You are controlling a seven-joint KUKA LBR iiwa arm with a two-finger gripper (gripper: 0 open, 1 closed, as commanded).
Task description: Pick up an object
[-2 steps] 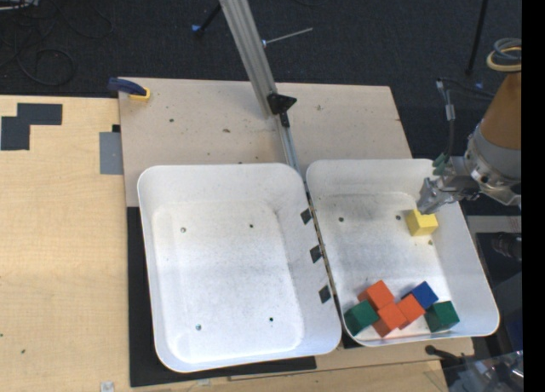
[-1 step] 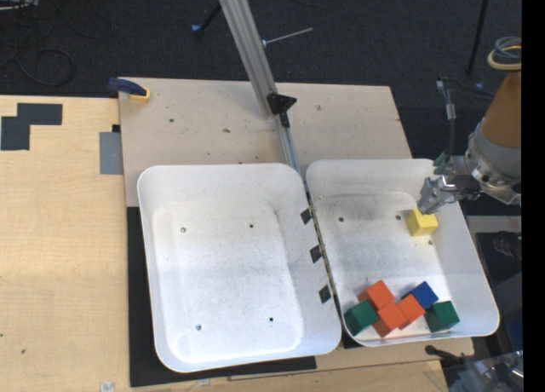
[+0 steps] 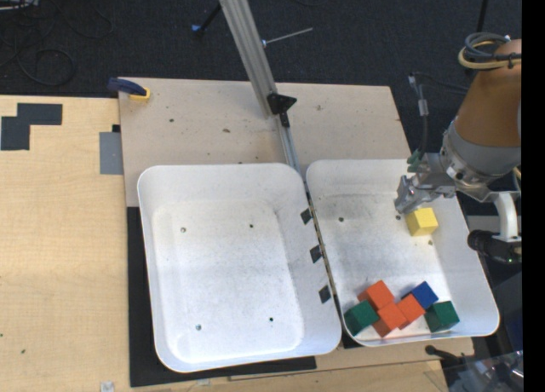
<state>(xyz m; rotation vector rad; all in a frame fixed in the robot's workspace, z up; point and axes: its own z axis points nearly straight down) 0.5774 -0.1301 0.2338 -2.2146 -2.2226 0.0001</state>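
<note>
In the camera view, two shallow white bins sit side by side on a pale wooden bench. The left bin [image 3: 226, 262] has only dark specks on its floor. The right bin [image 3: 366, 237] holds all the blocks. The arm [image 3: 490, 118], grey with an orange band above the wrist, reaches in from the right, and its gripper [image 3: 412, 198] hangs over the upper right part of the right bin. Just beside and below the gripper lies a yellow cube [image 3: 422, 221], close to the fingertips or touching them, but it sits off to their lower right on the bin floor rather than between them; whether the fingers are spread or closed cannot be told from this angle. Well apart from it, in the near right corner of the same bin, a cluster of blocks lies bunched together: an orange block [image 3: 381, 293] touching a second orange block [image 3: 402, 311], a green cube [image 3: 362, 316] at the cluster's left end, a blue cube [image 3: 425, 294] at its upper right, and another green cube [image 3: 442, 316] at its right end against the bin's rim. A slanted aluminium rail [image 3: 251, 45] rises from a black bracket behind the seam between the bins, toward the top of the view. A blue and yellow clamp [image 3: 129, 88] grips the bench's far left corner.
</note>
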